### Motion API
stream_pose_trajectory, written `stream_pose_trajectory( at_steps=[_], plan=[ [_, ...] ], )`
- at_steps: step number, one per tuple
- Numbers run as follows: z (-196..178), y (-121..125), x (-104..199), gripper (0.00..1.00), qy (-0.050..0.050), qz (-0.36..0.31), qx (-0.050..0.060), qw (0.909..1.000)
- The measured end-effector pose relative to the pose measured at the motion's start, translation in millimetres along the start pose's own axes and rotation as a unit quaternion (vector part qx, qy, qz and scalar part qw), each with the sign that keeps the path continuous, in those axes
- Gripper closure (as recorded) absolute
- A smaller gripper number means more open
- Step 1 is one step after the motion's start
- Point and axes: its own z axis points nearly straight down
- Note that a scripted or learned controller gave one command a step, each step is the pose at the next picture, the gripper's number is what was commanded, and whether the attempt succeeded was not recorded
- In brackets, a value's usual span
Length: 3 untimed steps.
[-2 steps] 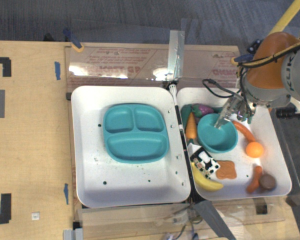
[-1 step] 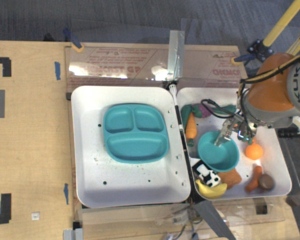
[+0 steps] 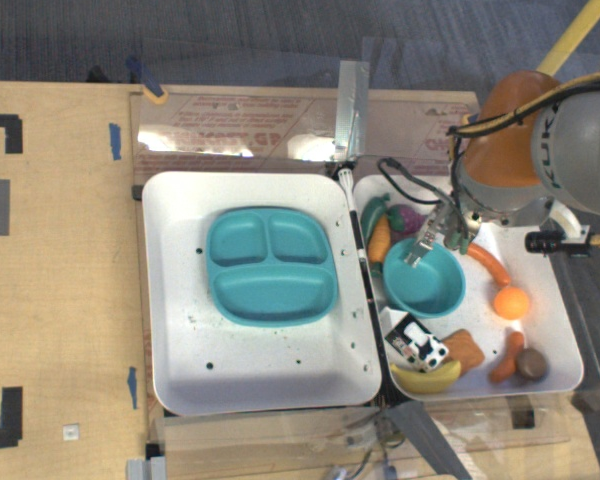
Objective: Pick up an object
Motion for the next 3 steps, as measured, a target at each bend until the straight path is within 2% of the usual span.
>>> stream_pose_trajectory(
  at_steps=[1, 2, 3],
  plan=[
    [-13, -2, -3, 1.0, -0.003, -0.001, 0.002, 1.0],
    [1, 2, -14, 1.0, 0.003, -0.057, 0.003, 0.9984],
    [2, -48, -34, 1.0, -0.001, -0.335, -0.006, 0.9422]
  ],
)
